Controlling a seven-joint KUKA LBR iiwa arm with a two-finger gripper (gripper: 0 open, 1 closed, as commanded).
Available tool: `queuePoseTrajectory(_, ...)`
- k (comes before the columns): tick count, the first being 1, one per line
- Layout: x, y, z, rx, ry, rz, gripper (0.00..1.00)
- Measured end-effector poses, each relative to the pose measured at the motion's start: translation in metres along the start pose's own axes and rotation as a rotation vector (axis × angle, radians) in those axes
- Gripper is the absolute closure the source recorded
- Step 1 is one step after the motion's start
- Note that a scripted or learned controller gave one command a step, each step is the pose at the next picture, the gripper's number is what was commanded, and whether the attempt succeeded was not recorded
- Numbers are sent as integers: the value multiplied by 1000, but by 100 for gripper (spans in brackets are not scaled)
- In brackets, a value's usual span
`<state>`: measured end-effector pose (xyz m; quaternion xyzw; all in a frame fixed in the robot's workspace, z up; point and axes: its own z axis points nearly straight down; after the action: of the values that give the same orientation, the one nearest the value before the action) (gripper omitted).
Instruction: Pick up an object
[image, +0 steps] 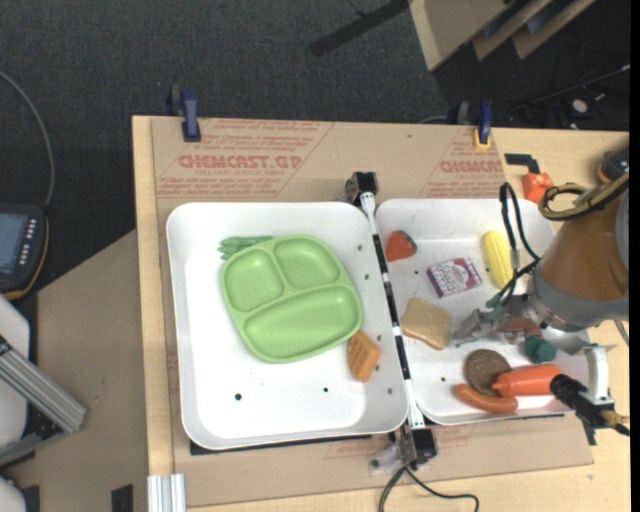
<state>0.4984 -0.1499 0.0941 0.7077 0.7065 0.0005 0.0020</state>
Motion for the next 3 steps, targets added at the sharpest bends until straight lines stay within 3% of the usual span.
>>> queuePoseTrajectory(1, -58, 85, -47, -9, -6, -3, 0)
queuePoseTrajectory(2, -70, 152, 0, 0, 8, -7, 0)
queuePoseTrajectory(3, -72, 150, -13, -1, 1, -6, 100)
